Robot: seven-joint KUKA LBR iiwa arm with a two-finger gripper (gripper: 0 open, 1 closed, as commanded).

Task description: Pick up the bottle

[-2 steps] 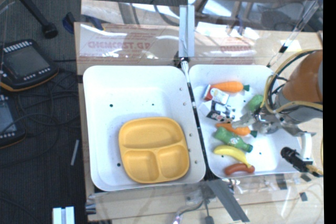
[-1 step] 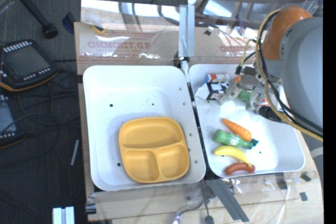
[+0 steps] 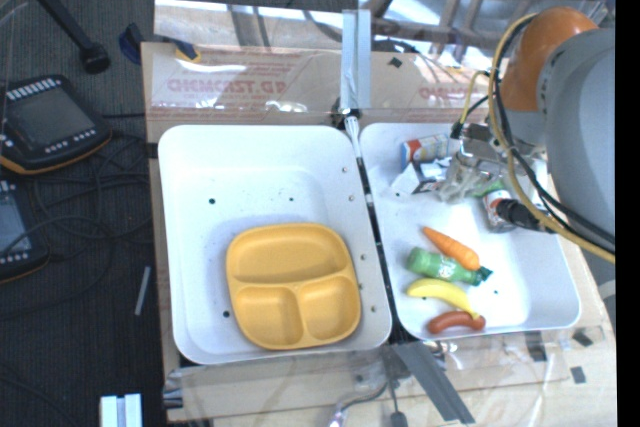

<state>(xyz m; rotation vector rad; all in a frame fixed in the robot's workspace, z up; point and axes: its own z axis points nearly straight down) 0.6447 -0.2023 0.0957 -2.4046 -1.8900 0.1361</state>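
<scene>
Bottle (image 3: 443, 265) — green, lying on its side in the right bin (image 3: 560, 300) — sits between a carrot (image 3: 450, 246) and a banana (image 3: 443, 292); we read no label. Farther back we see the gripper (image 3: 462, 177), its fingers' state unclear.

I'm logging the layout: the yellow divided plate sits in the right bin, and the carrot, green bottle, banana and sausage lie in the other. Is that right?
Not quite. The camera view shows the yellow divided plate in the left bin; the carrot, green bottle, banana and sausage lie in the right bin.
</scene>
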